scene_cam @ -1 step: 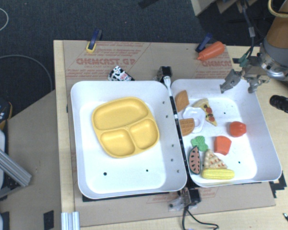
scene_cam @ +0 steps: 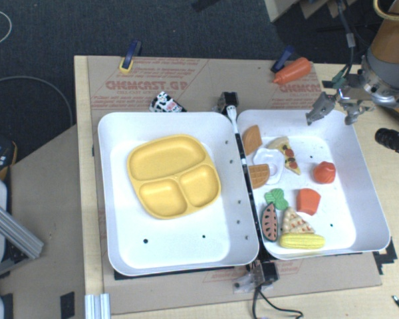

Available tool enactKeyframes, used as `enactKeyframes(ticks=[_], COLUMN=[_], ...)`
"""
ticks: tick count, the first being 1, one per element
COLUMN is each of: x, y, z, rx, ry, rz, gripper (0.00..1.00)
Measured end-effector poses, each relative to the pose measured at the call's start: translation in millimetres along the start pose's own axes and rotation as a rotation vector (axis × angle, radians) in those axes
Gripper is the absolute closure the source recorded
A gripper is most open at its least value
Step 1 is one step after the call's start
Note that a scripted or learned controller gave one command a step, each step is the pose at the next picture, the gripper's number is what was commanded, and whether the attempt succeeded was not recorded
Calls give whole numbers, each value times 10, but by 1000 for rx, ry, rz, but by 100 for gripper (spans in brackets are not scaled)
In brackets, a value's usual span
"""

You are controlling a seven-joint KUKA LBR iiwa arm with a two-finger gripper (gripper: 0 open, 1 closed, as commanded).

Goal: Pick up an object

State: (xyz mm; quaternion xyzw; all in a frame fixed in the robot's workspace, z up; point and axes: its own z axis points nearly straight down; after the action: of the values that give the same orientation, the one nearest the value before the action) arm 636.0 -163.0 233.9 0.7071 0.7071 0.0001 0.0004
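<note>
The right bin (scene_cam: pixel 359 178) holds several toy foods: a bread slice (scene_cam: pixel 252 139), a pizza slice (scene_cam: pixel 289 155), a waffle piece (scene_cam: pixel 259 175), a red tomato (scene_cam: pixel 324 172), an orange-red block (scene_cam: pixel 308 201), a green broccoli (scene_cam: pixel 274 196), a watermelon slice (scene_cam: pixel 270 221), a sandwich wedge (scene_cam: pixel 294 222) and a corn cob (scene_cam: pixel 301 242). My gripper (scene_cam: pixel 331 117) hovers over the bin's far right corner, above and behind the tomato. It is open, and nothing sits between its spread fingers.
The left bin (scene_cam: pixel 120 238) carries a yellow divided plate (scene_cam: pixel 173 175). On the bench behind the bins lie an orange carrot (scene_cam: pixel 292 70), a small black-and-white toy (scene_cam: pixel 165 103) and a blue-yellow clamp (scene_cam: pixel 128 57). A black clip (scene_cam: pixel 229 101) sits where the bins meet.
</note>
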Motion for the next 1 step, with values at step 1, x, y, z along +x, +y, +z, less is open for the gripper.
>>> enactKeyframes(ticks=[1], x=[40], y=[78], z=[479], rx=[7], ry=[2], rz=[-2], gripper=[0])
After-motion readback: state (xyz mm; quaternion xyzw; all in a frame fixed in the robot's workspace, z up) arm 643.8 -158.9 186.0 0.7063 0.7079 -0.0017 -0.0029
